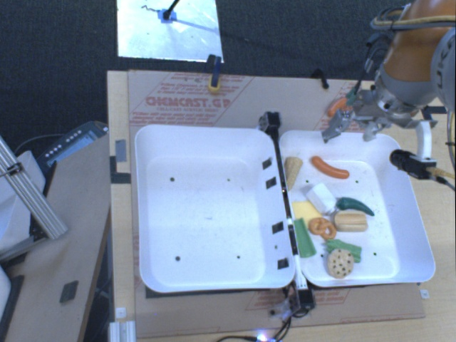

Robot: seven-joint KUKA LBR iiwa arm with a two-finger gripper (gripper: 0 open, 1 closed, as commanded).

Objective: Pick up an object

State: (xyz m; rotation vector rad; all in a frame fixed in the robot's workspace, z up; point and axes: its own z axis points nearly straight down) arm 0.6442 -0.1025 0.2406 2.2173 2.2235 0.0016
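Note:
My gripper (352,131) hangs over the back edge of the right bin (410,212), with its fingers apart and nothing between them. In this bin lie an orange sausage (330,167), a cone (293,169), a white block (320,197), a yellow slab (306,211), a dark green pepper (355,205), a bread roll (350,221), a pretzel (322,228), a green strip (304,238) and a cookie (340,263). The sausage lies just in front of the gripper and below it. A small orange thing (336,107) shows beside the gripper's left side, behind the bin's rim.
The left bin (206,205) adjoins the right one along a black clipped divider (281,191). A shiny sheet (167,20) lies at the back, and a yellow and blue clip (214,73) stands on the cardboard base behind the bins.

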